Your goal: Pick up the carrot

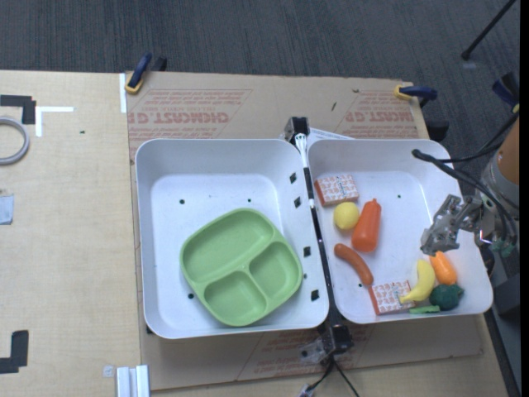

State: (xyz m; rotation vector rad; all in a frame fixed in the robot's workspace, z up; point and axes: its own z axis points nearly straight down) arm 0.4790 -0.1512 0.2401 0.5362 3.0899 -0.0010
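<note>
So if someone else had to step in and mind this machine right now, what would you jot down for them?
Gripper: low over the right edge of the right bin, just above the carrot; nothing visibly held.
Carrot: lying in that bin's near right corner, beside the banana and the broccoli.
Done: the arm has reached the carrot's corner.
Left: close on the carrot and lift it.

The hand point(446, 226) is a grey blur of metal, its fingers too indistinct to tell apart or judge. Behind it, the arm point(508, 172) is cut off by the picture's right edge. Just below the hand, the carrot point(445, 266) shows partly, its lower end hidden behind the broccoli point(447, 296).
</note>
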